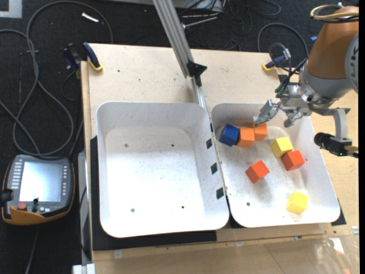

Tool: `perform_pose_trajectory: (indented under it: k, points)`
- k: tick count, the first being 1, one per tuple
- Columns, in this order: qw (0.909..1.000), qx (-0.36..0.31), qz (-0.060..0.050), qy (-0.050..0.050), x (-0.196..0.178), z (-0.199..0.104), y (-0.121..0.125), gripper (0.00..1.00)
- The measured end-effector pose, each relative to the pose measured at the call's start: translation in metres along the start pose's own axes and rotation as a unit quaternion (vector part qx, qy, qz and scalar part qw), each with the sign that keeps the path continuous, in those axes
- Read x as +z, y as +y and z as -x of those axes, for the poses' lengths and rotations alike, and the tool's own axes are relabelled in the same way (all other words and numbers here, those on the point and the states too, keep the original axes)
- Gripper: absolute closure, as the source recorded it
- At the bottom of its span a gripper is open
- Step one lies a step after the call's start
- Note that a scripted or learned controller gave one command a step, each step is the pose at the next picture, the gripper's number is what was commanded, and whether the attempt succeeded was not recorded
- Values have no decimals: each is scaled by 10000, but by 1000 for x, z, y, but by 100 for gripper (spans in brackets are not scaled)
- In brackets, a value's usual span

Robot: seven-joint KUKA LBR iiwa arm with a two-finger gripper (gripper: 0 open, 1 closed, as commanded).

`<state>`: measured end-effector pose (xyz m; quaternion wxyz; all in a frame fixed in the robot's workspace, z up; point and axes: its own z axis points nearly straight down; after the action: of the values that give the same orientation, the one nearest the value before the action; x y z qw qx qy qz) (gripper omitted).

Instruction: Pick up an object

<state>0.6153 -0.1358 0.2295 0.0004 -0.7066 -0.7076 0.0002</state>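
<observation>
Several cubes lie in the right bin (329, 188). A blue cube (229, 135) and two orange cubes (246, 136) (260, 132) sit in a row at its far left. A yellow cube (280, 146) and a red-orange cube (293, 160) lie to their right. Another orange cube (258, 170) sits mid-bin and a second yellow cube (297, 202) is near the front. My gripper (279, 117) hangs open over the bin's far side, just above and right of the orange pair, with nothing between its fingers (265, 114).
The left bin (102, 153) stands beside the right one, sharing a raised divider (214, 153). A slanted metal pole (174, 30) ends at the bins' far edge. Clamps (91, 56) (275, 59) grip the board's far corners. A teach pendant (37, 187) lies at the left.
</observation>
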Motion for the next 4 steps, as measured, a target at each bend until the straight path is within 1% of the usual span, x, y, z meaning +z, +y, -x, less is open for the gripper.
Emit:
perform_pose_trajectory:
  k: [1, 2, 3, 4]
  points:
    - [10000, 10, 73, -19, 99, 1, 47, 0]
    - [9999, 2, 97, -32, 113, -14, 22, 0]
    - [9999, -5, 143, -48, 115, -18, 3, 0]
    - [10000, 14, 30, -7, 125, -32, -58, 0]
